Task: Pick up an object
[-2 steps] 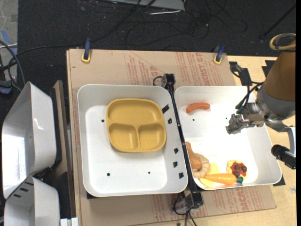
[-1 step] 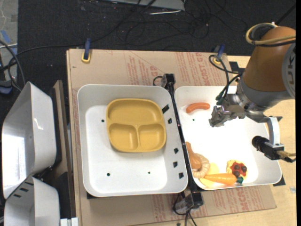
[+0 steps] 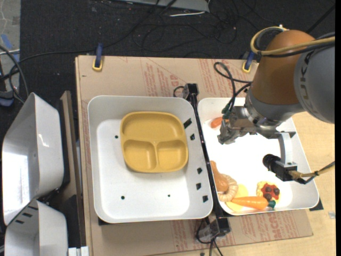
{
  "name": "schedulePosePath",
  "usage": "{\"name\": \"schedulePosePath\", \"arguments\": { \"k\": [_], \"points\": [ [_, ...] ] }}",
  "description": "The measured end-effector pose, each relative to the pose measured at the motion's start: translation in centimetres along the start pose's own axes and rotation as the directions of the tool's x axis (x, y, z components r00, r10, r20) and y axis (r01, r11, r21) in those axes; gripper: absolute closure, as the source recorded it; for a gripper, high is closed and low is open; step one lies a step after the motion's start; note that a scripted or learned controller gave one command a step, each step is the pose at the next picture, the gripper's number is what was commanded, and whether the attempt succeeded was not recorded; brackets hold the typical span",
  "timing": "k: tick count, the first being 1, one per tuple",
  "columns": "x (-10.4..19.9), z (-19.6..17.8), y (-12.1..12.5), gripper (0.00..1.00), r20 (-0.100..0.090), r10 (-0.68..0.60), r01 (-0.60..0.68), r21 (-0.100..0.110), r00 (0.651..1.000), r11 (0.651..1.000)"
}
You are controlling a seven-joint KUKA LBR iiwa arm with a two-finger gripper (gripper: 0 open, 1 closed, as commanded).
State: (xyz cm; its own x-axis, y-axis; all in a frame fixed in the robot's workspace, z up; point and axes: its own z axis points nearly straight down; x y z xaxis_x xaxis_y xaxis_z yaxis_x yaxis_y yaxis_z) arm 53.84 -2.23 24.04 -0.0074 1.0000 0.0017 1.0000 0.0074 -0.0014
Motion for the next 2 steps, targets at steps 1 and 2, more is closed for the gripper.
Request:
{"name": "schedulePosePath", "arguments": {
  "k": [1, 2],
  "points": [
    [4.3, 0.6, 1.2, 1.00, 0.001, 0.000, 0.000, -0.002, 1.000, 1.000],
    [9.1, 1.7, 2.7, 1.00, 0.001, 0.000, 0.000, -0.002, 1.000, 1.000]
  ]
}}
